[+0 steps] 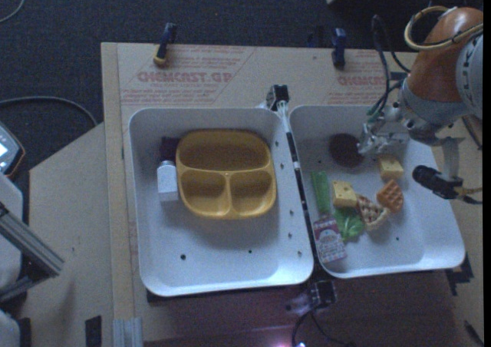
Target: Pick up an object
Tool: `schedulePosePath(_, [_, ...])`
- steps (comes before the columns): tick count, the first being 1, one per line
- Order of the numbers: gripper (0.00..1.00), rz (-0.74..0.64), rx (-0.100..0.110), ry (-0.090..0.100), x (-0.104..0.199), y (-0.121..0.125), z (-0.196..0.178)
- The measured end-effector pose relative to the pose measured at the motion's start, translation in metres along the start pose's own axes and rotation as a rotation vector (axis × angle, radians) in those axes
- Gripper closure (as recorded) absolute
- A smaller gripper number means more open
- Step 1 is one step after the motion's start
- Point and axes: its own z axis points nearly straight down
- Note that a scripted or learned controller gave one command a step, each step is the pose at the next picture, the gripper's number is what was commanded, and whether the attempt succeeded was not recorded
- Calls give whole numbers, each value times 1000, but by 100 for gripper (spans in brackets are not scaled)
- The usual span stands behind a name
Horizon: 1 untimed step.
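1. Your likeliest target is the dark round piece [345, 149] in the right bin [437, 242], near its back-left corner, lying flat on the bin floor.
2. The hand [374, 140] hangs just beside that piece, on its right, low over the bin. You can't tell from this view whether it's wide or narrow, and nothing can be seen held in it.
3. Near the hand's other side sits a yellow cheese block [390, 166]; further toward the front are an orange waffle piece [390, 195], a second cheese wedge [344, 194], a green stick [320, 189], a lattice pastry [373, 212] and a red-white packet [328, 241], all packed close.
4. Risk: the round piece looks flat and low, so a closing grip may slide over it or just nudge it toward the bin wall.
5. Risk: if you descend off-centre you could clip the cheese block instead, or catch two things at once.
6. The left bin [153, 253] holds a yellow divided tray [225, 172] and a small white bottle [167, 181] — well apart, no issue. Both bins sit on the desk [115, 146].
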Motion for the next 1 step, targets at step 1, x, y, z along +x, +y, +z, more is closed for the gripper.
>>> schedulePosePath(1, [100, 0, 1, 0, -2, -2, -44])
